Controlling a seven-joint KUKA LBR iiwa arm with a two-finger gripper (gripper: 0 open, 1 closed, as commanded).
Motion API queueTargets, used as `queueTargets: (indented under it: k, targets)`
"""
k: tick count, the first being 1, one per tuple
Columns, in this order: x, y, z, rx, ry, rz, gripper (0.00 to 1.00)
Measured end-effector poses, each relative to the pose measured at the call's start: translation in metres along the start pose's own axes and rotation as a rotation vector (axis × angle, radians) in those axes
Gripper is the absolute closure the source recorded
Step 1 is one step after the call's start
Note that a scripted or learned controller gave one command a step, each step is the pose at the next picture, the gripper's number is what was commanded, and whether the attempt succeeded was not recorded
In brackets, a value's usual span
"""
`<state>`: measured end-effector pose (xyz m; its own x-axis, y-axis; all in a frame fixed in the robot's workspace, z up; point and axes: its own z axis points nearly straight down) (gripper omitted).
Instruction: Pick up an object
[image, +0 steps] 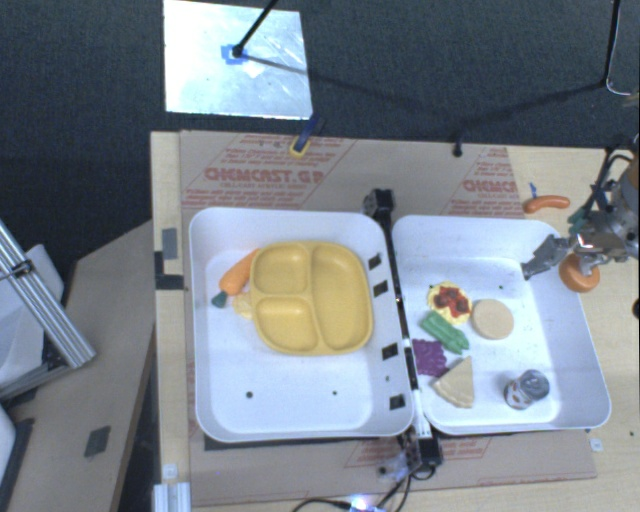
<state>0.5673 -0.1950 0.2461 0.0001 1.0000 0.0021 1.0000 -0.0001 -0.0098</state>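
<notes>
The gripper is positioned over the right bin, at its upper right corner. Whether it is open, or anything is held, cannot be told. A yellow divided plate is seen in the left bin.

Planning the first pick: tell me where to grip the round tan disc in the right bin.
Grip the tan disc across its rim, coming straight down. It lies flat, with bare bin floor on its right and far sides; the green piece crowds its left.
</notes>
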Motion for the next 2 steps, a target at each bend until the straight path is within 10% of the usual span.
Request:
queueTargets:
  k: [2]
  targets:
    - [0.0, 0.01, 0.037, -0.009, -0.002, -0.002, 0.0]
